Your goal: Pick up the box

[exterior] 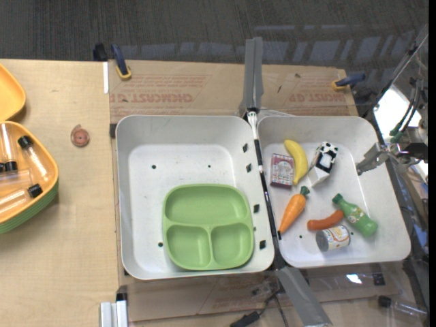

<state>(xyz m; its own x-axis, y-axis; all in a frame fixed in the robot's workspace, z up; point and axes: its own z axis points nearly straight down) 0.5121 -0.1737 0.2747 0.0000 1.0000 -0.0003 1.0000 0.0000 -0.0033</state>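
Green three-compartment plastic tray in left white bin. Right white bin: small pink-red carton box near left wall, touching yellow banana; orange carrot just below; black-and-white milk carton, green bottle. Gripper over right rim, well apart from box; finger state: cannot tell.

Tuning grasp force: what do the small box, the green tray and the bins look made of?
Small box: likely printed cardboard, matte, flat faces with sharp edges and a pink label; too small to be sure. Green tray: looks like moulded plastic, smooth with a soft sheen and rounded compartment walls. Bins: seemingly thin white plastic, slightly glossy, with rounded corners and a rolled rim.
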